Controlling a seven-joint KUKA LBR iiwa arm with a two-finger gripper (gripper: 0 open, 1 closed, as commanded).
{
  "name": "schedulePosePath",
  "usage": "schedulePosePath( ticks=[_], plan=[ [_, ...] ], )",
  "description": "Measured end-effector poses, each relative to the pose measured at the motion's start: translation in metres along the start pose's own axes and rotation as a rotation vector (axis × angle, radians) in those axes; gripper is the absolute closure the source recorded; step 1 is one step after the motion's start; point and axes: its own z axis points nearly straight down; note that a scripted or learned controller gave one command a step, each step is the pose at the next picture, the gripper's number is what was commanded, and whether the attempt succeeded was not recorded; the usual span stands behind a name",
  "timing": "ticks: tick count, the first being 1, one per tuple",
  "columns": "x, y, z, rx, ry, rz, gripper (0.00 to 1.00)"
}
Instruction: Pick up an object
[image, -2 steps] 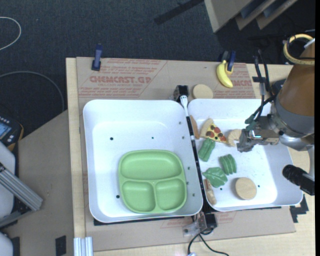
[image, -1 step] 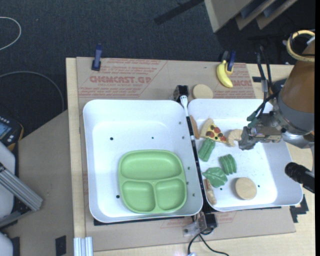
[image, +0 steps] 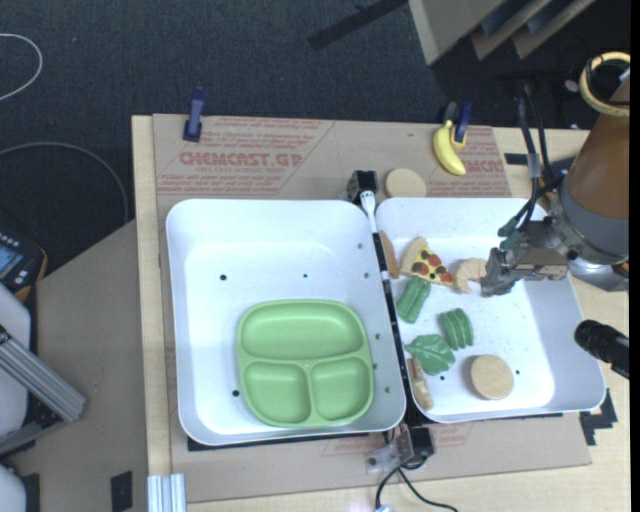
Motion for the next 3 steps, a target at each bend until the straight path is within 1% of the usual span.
schedulePosePath(
  ticks=[1,2,3],
  plan=[
    [-0.006,-0.006,0.093,0.020,0.004,0.004,1.00],
    [0.056,-0.002,0.037,0.003,0.005,-0.005,1.00],
    [0.102,-0.001,-0.062,-0.004,0.006,-0.007,1.00]
  ],
)
